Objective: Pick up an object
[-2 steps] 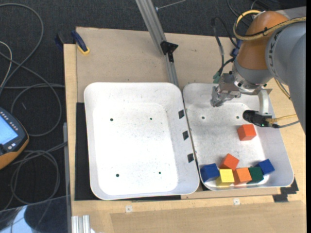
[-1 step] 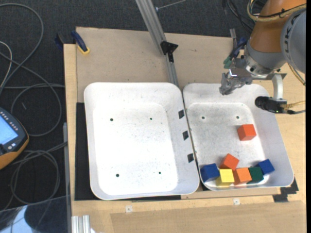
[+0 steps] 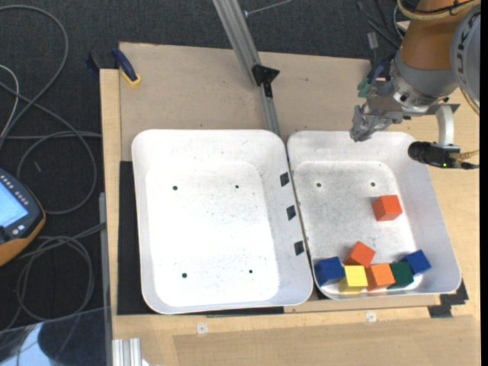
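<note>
The grey two-finger gripper (image 3: 364, 130) hangs over the far rim of the right-hand shallow white bin (image 3: 431, 193), with nothing visibly in its grasp; how wide it stands I cannot tell. The nearest candidate, a lone orange cube (image 3: 387, 207), lies on the bin floor, toward the camera and slightly right of the gripper, well apart from it. More coloured cubes (image 3: 370, 269) cluster along the near wall.
</note>
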